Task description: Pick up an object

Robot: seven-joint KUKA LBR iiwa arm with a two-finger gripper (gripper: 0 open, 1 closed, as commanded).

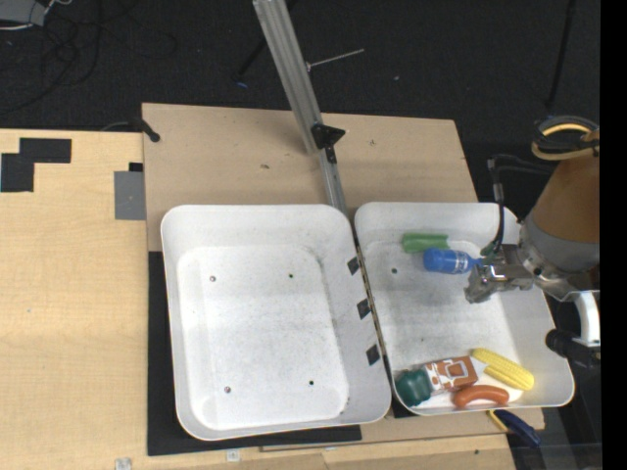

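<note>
White plastic on both sides, operator: you have 2 shallow bins side by side on the tan surface (392,145), the left bin (186,233) showing bare floor and the right bin (377,225) carrying all the objects. Your arm (566,209) comes in from the right, orange band showing above the grey wrist, and the end effector (482,284) sits low over the right bin near its right wall. You cannot tell how far it is open from this angle; the metal tip is small and blurred, and nothing shows gripped in it.

Just left of the end effector lies a blue bottle (447,260), close by the tip, whether touching you cannot say. A green object (423,242) lies right behind that bottle, toward the bin's far wall, the 2 nearly touching.

Down in the near corner of the right bin you have a cluster: a dark green item (413,387) at the left, an orange and white packet (454,371) beside it, a red-orange ring shape (480,396) in front, and a yellow corn cob (503,368) at the right. That cluster lies well apart from the end effector.
</note>
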